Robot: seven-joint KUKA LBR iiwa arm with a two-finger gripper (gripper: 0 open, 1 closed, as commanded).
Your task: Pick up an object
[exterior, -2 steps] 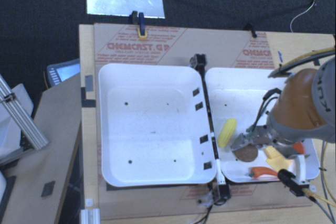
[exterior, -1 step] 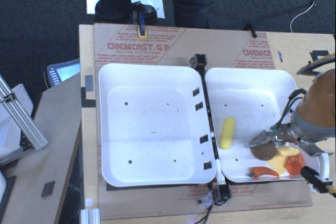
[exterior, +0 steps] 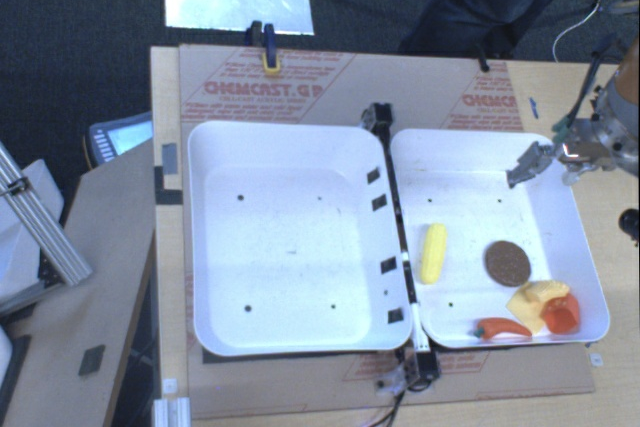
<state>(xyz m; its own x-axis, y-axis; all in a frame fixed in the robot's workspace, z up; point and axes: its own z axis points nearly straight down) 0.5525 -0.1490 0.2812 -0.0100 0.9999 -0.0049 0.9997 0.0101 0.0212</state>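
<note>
Objects for you to pick from all lie in the right bin, gathered toward its near side. You have a yellow corn cob lying lengthwise close to the divider between the bins, on the left part of that bin's floor. To its right, a little apart, sits a flat brown round disc. Just nearer than the disc, in the bin's near right corner, you see a pale yellow piece touching a red-orange rounded item, and a slim orange-red carrot-like piece lies against the near wall beside them.

Your end effector comes in from the right, over the far right part of the right bin, well apart from every one of those objects. You can see a grey finger pointing down and left toward the bin floor, with nothing visible in its grasp. Whether it is spread or closed cannot be told from this angle.

Your left bin sits beside the right one on the desk, which shows red printed lettering. On the far side a yellow-and-black clamp grips the desk's edge.
</note>
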